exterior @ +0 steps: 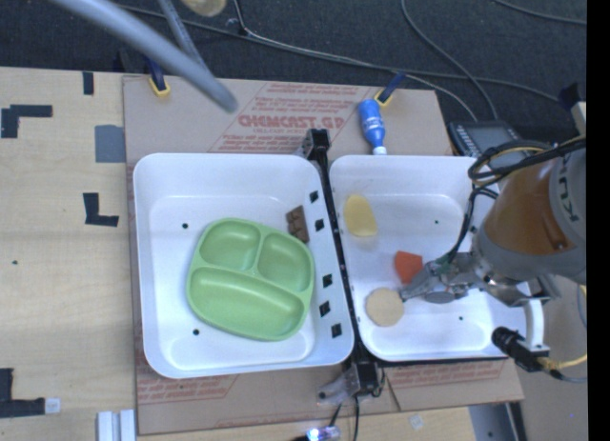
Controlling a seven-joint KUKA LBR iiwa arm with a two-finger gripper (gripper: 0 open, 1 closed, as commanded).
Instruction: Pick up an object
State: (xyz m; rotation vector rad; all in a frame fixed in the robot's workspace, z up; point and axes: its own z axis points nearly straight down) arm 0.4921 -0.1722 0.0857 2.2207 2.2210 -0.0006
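Observation:
In the right bin (419,344) lie a pale yellow piece (359,215) near the back left, a red-orange piece (408,264) in the middle and a tan round disc (385,308) at the front left. My gripper (416,288) reaches in from the right, low over the bin floor. Its tips sit just below the red-orange piece and right of the tan disc. I see nothing between them.
The left bin (162,191) holds a green divided plate (252,278) and a small brown block (297,224) by the divider. A blue clamp (372,125) sits behind the right bin. The arm's body (534,220) covers the right bin's right side.

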